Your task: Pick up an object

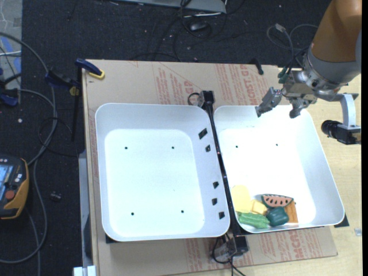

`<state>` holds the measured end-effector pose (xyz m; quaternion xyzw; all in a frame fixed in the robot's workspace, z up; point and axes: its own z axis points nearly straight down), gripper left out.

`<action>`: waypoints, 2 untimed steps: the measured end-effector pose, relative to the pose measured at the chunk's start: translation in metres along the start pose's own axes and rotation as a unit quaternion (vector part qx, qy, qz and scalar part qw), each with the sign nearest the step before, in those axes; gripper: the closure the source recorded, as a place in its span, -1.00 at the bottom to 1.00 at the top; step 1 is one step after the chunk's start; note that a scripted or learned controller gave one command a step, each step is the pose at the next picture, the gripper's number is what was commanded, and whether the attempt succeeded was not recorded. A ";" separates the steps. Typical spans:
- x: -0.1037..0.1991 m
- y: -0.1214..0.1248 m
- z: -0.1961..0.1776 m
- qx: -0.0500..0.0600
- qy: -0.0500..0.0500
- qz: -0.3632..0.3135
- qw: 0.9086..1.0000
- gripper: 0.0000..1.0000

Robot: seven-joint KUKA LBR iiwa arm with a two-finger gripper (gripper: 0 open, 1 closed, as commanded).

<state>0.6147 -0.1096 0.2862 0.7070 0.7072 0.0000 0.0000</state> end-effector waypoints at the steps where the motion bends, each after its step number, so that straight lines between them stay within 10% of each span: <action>1: -0.004 -0.043 -0.032 -0.002 0.000 0.027 1.000 -1.00; 2: 0.073 -0.080 0.100 0.006 0.001 -0.002 1.000 -1.00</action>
